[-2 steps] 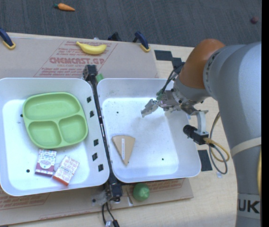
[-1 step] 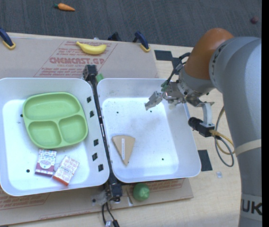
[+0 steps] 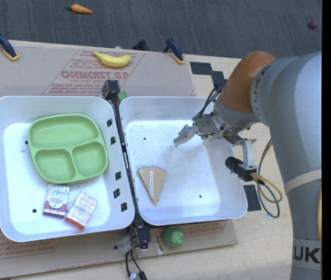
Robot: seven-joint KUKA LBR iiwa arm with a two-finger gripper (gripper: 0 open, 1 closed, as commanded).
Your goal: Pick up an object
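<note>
Because the task called for lifting something, the gripper (image 3: 184, 135) hung over the right bin (image 3: 229, 200), up and right of the pizza wedge (image 3: 152, 182), probably its target; nothing sat between its fingers, and whether they were spread I cannot tell.

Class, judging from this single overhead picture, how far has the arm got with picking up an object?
Done: the gripper is over the right bin. In hand: nothing shows between its fingers. Left: reaching and lifting something, perhaps the wedge lying apart from the gripper.
</note>
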